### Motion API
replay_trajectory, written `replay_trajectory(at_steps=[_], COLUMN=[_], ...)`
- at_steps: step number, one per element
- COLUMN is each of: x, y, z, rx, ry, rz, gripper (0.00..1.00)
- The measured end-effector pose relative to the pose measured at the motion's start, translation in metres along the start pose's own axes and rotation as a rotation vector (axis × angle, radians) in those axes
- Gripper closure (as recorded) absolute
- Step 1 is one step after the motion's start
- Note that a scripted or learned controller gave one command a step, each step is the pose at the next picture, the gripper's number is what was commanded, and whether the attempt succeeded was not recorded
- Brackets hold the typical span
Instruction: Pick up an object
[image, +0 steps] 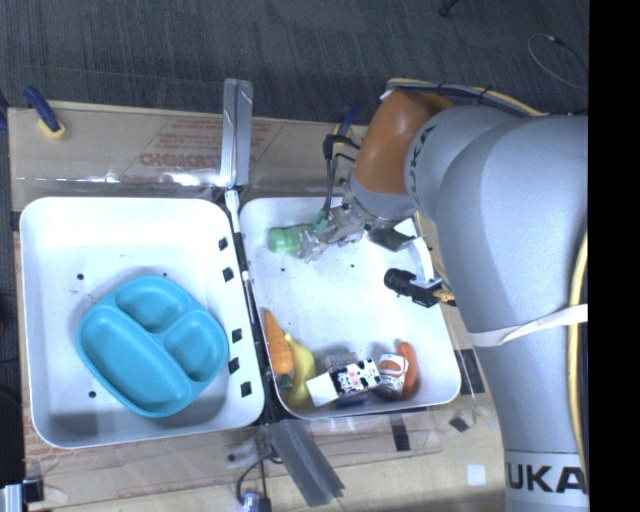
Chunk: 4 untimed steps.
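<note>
I see the left bin (60, 250) holding a blue divided plate (150, 345), set toward its 7 o'clock corner. In the right bin (340, 300), a row runs along the near wall from 7 to 5 o'clock: a carrot (272, 335), a banana (300, 358), a small white patterned box (345, 380) and a red-orange item (400, 370) I cannot identify. At this bin's 11 o'clock lies a pale green object (285, 240). The gripper (322, 240) sits at that object's 3 o'clock side, touching or nearly so. I cannot tell whether the gripper is spread or closed. The grey arm (500, 200) comes in from 3 o'clock.
</note>
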<state>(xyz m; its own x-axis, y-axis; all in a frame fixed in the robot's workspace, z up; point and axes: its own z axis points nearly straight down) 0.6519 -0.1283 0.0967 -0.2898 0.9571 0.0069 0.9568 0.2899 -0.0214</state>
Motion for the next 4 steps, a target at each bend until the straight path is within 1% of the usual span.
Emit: replay_trajectory(at_steps=[1,2,3,4], x=[0.001,0.001,0.002,-0.003], y=[-0.001,0.000,0.000,0.000], z=[0.001,-0.010,-0.010,0.007], rx=[0.006,0.003,0.004,0.000], ry=[0.004,0.001,0.002,0.004], rz=[0.000,-0.006,-0.006,-0.107], gripper=[0.00,1.00,0.00,0.00])
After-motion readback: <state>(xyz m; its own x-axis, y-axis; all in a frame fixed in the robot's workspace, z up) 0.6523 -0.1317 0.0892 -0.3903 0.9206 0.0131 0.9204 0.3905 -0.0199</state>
